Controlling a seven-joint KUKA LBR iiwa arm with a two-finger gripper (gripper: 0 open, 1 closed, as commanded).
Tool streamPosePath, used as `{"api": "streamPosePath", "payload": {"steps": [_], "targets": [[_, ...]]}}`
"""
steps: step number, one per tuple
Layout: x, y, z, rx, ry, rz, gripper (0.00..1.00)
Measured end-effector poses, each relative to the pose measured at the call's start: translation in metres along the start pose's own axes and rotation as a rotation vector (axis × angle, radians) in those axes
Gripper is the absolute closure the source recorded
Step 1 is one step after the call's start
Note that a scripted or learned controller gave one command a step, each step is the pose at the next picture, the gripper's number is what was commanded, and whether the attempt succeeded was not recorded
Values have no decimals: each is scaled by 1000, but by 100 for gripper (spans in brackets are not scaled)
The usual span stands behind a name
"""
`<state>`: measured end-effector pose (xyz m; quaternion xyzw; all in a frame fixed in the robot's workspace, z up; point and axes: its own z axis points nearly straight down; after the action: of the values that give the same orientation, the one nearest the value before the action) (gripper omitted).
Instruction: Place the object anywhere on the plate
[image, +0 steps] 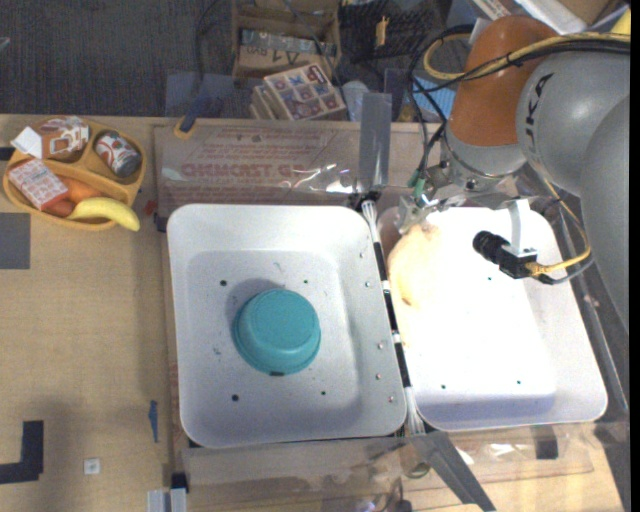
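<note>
A teal round plate (278, 331) sits in the middle of the left white bin (200, 250). A pale cream-and-peach object (412, 265), blurred, is at the upper left of the right white bin (520, 370), close to the divider between the bins. My gripper (424, 207) hangs right above the object's top end, under the orange band (495, 60) of the arm. The wrist hides where the gripper meets the object, so I cannot tell whether the object is held or lying on the bin floor.
A black cable connector (505, 252) hangs from the wrist over the right bin. A yellow tray (70, 175) with toy food and a banana lies on the bench at the far left. Boxes and cables crowd the back edge.
</note>
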<state>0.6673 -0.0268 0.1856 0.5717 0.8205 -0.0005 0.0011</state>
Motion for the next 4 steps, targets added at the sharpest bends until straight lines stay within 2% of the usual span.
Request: {"api": "streamPosePath", "payload": {"steps": [1, 2, 4], "targets": [[0, 1, -40, -3, 0, -3, 100], [49, -9, -51, -1, 2, -404, 100], [147, -26, -31, -5, 1, -1199, 100]]}}
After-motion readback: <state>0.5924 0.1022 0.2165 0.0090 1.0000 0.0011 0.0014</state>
